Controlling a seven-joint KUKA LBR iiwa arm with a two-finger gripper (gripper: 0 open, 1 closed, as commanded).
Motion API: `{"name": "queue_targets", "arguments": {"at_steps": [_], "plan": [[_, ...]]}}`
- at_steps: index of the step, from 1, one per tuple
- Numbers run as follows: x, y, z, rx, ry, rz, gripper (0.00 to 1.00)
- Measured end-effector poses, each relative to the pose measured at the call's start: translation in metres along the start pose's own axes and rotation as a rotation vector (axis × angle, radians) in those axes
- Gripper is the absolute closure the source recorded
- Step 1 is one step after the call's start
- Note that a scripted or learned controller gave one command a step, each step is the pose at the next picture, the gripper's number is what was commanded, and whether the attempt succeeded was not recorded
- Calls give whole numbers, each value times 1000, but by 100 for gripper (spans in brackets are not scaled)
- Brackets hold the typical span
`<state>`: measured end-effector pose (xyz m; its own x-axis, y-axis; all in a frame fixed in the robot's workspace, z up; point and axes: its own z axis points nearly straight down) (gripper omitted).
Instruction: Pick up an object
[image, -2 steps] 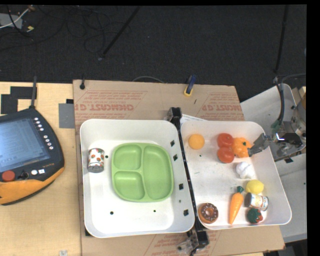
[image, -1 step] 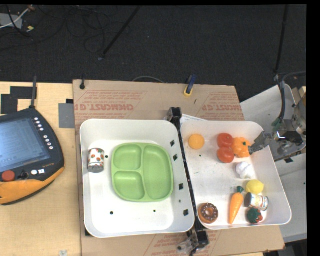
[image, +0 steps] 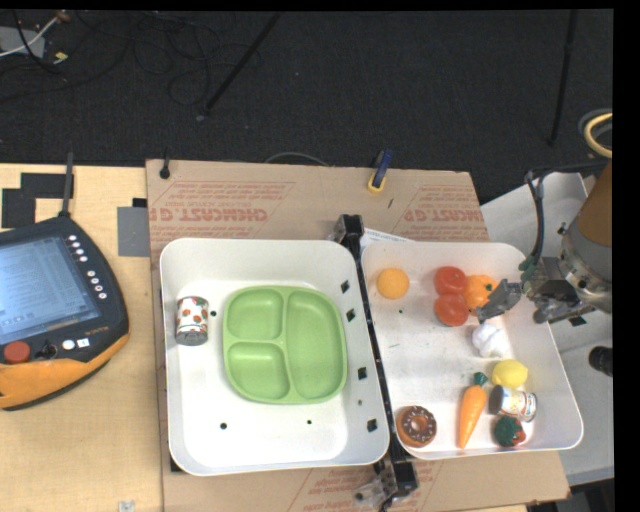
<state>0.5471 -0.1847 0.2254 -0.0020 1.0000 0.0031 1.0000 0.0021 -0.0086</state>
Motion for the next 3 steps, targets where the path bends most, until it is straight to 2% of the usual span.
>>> {"name": "queue_targets", "arguments": {"at_steps": [1,3], "plan": [[10,-4,50,0,1,2,0],[5,-3,140,-3,-1,-1,0]]}}
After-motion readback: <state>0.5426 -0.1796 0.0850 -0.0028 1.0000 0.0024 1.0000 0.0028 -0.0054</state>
